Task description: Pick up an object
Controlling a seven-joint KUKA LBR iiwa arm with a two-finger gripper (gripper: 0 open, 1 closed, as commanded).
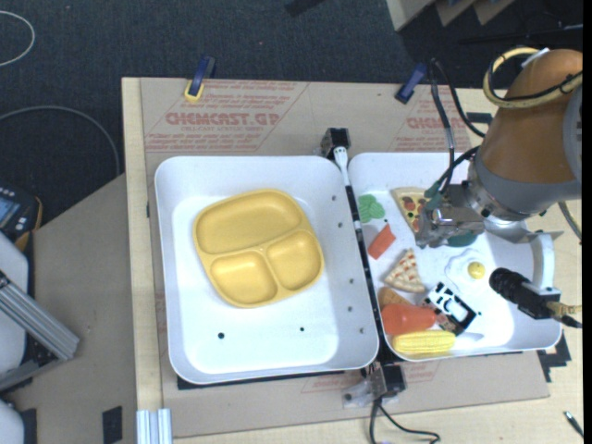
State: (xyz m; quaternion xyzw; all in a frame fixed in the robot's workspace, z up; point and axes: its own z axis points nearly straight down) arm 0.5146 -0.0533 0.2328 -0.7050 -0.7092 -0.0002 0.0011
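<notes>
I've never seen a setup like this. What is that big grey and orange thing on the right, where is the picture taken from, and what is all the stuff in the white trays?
That is a robot arm, seen from a camera fixed above the bench and looking down at a slant. Its pincer hangs low over the right bin; I cannot tell whether it holds anything. The right bin contains toy food: two pizza slices, a green piece, a red piece, a fried egg, a corn cob and more. The left bin holds a yellow divided plate. The arm's job is to pick up one object.
</notes>
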